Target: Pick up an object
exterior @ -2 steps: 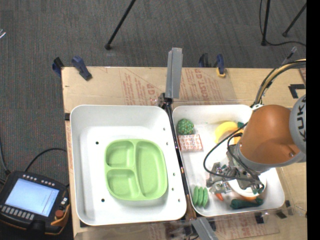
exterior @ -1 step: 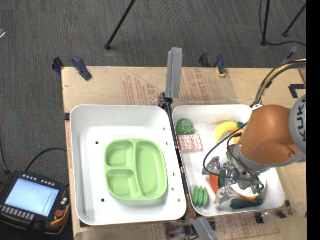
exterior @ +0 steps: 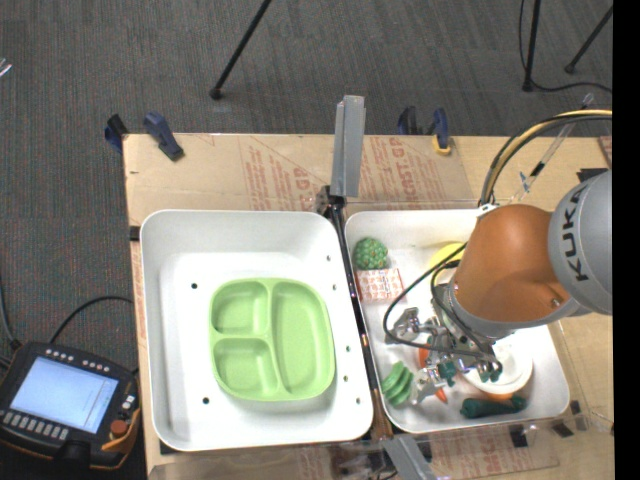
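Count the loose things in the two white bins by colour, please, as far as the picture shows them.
Green: 4 (divided tray in the left bin; spiky ball, ridged piece, dark long piece in the right bin)
Yellow: 1 (object, partly under the arm)
White with red print: 1 (small packet)
Total: 6 visible; the arm hides more of the right bin.

Bright, even overhead light; the white bins (exterior: pixel 160 268) glare almost featureless, shadows are soft, and detail under the arm (exterior: pixel 515 268) looks slightly blurred, perhaps from low resolution
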Motion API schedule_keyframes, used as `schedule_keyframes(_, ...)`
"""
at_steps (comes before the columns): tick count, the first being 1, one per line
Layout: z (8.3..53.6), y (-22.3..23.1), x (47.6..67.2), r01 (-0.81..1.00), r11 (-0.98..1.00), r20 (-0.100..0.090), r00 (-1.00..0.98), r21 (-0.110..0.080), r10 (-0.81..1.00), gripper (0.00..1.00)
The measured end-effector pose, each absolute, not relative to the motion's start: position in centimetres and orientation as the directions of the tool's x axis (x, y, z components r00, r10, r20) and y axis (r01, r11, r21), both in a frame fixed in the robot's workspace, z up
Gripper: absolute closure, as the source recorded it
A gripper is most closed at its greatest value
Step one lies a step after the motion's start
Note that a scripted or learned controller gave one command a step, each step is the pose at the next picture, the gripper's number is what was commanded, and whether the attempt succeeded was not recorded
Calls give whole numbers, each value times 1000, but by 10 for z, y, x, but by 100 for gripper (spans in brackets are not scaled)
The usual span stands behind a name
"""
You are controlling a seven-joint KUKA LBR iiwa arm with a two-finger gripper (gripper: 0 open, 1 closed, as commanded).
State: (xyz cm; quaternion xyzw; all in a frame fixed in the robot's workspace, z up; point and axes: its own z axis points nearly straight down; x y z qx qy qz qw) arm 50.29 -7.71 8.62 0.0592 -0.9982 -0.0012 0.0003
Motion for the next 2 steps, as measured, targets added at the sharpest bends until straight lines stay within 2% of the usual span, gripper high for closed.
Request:
schedule_keyframes(1, 86, -91, 483, -74, 997, 3, -997, 2, -74, 0)
schedule_keyframes(2, 86, -83, 488, -79, 997, 2, -997, 2, -79, 0)
